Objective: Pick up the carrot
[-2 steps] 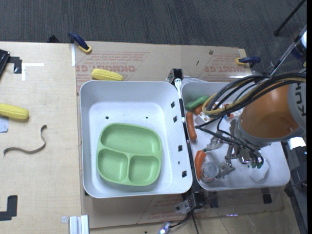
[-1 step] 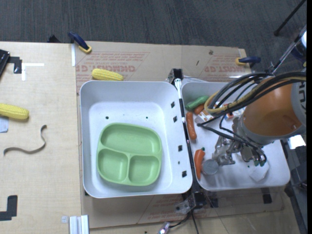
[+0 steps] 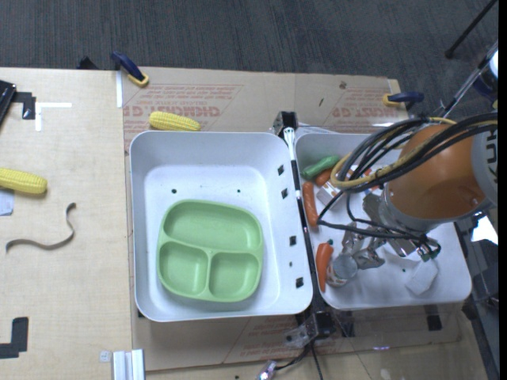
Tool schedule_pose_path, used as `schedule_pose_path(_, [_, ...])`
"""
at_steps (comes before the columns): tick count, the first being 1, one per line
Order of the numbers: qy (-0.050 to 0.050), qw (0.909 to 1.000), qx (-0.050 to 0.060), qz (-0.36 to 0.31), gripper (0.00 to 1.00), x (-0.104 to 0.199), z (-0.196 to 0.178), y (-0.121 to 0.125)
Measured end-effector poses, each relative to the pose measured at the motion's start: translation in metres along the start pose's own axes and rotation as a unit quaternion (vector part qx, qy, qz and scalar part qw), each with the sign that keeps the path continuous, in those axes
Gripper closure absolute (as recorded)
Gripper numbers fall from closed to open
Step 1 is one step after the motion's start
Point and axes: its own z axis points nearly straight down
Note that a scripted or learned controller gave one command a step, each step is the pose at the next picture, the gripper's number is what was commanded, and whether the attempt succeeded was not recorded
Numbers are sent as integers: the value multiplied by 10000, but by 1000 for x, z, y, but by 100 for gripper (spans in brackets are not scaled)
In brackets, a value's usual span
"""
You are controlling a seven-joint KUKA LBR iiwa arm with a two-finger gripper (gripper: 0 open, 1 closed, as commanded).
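Nearest the lens: orange band [image 3: 436, 176] of the arm, draped in black and yellow cables [image 3: 380, 153], hanging over the right bin [image 3: 380, 293]. Below it, claw [image 3: 346, 261] low in that bin, close to the floor. Whether spread or pressed together: cannot tell, too much metal and wire in the way. Nothing visibly pinched.

Carrot [image 3: 323, 260] just to the claw's left, short and orange, lying against the bin's left wall, seemingly touching or nearly touching the claw. Further from the claw along the same wall, a longer orange piece [image 3: 310, 206], and beyond it a green vegetable [image 3: 319, 166]. To the claw's right, a small white lump [image 3: 421, 277] on the bin floor. Well off to the claw's left, left bin [image 3: 206, 138] with green divided plate [image 3: 211, 252]; past that, corn cob [image 3: 174, 121] on the worktop [image 3: 63, 291].

Step in hand, by judgement: final approach or grasp attempt, not yet a lift. Next move calls for centring over the carrot, a slight shift left toward the wall, closing across its narrow width, then rising straight. Little room beside the wall, so risk of a slip or a glancing push.
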Motion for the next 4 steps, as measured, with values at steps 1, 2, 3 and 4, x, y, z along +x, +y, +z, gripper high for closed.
schedule_pose_path(1, [-11, 9948, 2, -1023, 100, -47, -33, -63])
schedule_pose_path(2, [-11, 9947, 0, -1024, 0, -47, -33, -63])
schedule_pose_path(3, [3, 9869, -16, -1615, 0, -9, -36, -7])
schedule_pose_path(4, [-1, 9702, -6, -2424, 0, 39, -84, -49])
